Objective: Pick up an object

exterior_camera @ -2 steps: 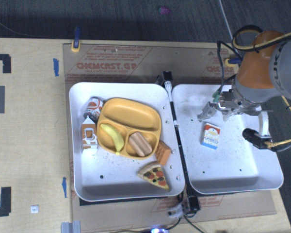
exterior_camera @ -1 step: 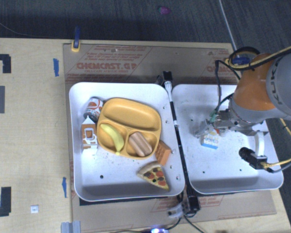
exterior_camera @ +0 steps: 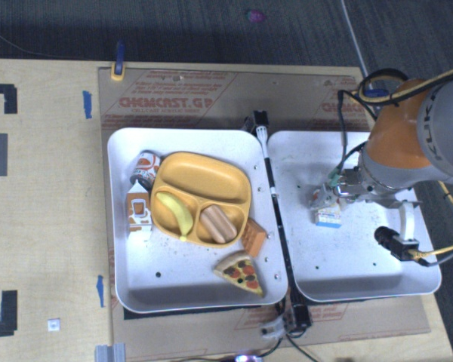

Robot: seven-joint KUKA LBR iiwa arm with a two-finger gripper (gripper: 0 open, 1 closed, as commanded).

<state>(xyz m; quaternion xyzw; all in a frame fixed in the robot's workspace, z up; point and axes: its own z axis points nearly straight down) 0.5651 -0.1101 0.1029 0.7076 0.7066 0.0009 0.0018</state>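
My gripper [exterior_camera: 326, 196] hangs low over the middle of the right bin [exterior_camera: 362, 277], at the end of the grey arm with its orange band [exterior_camera: 396, 138]. Just below it in the view lies a small white and blue box [exterior_camera: 328, 218], touching or nearly touching the gripper's tip. In the left bin [exterior_camera: 174, 292] a yellow divided plate [exterior_camera: 200, 173] carries a banana [exterior_camera: 177, 213] and a hot dog [exterior_camera: 217, 225]. A pizza slice [exterior_camera: 242, 272] lies in front of the plate.
A can [exterior_camera: 143, 169] and a small orange and white carton [exterior_camera: 138, 210] lie left of the plate, and a brown wedge [exterior_camera: 254, 237] sits at its right corner. A black cable plug [exterior_camera: 392, 243] hangs over the right bin. A black divider [exterior_camera: 268, 179] runs between the bins.
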